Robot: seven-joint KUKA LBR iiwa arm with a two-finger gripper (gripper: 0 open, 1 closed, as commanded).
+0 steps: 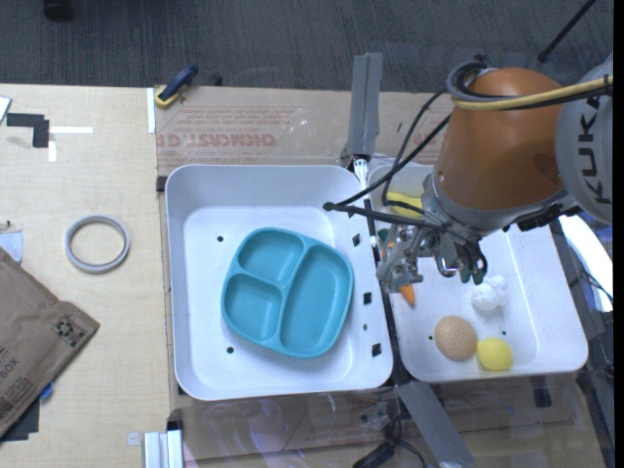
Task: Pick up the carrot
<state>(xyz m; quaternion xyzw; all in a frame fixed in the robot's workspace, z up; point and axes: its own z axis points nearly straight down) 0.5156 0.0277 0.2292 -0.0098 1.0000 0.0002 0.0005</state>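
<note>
Carrot (409, 294) in right bin (546, 359), at 9 o'clock edge, orange tip poking below claw (402, 273). Claw directly over it; grip state: cannot tell. Lift not yet evident; pickup remains.

dark carpet (244, 27), pale wooden bench (78, 164)

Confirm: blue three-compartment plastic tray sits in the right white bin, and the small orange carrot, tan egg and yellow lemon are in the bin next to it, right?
Not quite. The camera view shows the blue three-compartment plastic tray in the left white bin, not the right one. The rest holds: the small orange carrot, tan egg and yellow lemon lie in the neighbouring right white bin, the carrot just under the gripper.
</note>
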